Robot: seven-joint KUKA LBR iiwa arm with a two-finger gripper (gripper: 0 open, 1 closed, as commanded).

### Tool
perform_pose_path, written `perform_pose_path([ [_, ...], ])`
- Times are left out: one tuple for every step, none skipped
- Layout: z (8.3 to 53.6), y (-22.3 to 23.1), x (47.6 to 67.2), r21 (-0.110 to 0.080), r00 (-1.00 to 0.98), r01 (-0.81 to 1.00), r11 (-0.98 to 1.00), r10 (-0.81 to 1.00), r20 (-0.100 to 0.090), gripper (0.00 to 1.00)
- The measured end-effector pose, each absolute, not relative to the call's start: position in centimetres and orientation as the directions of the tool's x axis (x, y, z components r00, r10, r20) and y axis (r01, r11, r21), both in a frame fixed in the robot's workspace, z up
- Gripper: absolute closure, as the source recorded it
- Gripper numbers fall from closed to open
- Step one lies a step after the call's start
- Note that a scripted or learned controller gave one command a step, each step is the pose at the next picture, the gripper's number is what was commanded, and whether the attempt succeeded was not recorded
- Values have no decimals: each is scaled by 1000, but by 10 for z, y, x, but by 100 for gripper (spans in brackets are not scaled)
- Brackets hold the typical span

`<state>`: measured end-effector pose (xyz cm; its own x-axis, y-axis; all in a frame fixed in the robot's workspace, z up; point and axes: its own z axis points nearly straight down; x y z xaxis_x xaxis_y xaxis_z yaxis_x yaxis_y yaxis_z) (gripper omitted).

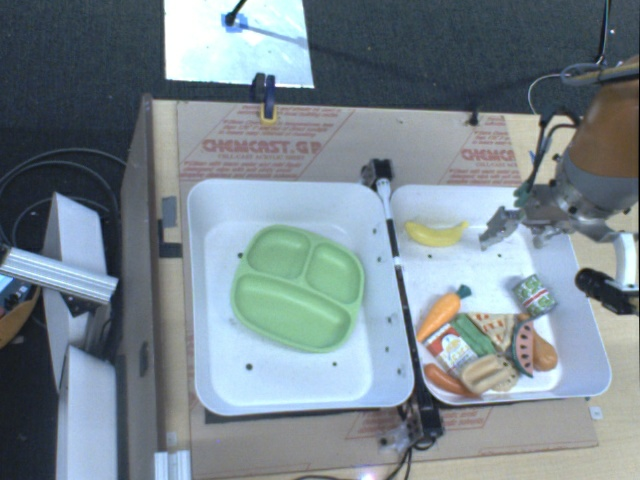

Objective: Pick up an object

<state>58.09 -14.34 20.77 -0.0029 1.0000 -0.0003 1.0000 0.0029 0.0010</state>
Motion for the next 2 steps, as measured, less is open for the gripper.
perform_pose_path([
  [150,-95,545,-4,-6,1000,6,1000,3,0],
  [81,-84,530,-2,-1,1000,1,1000,1,0],
])
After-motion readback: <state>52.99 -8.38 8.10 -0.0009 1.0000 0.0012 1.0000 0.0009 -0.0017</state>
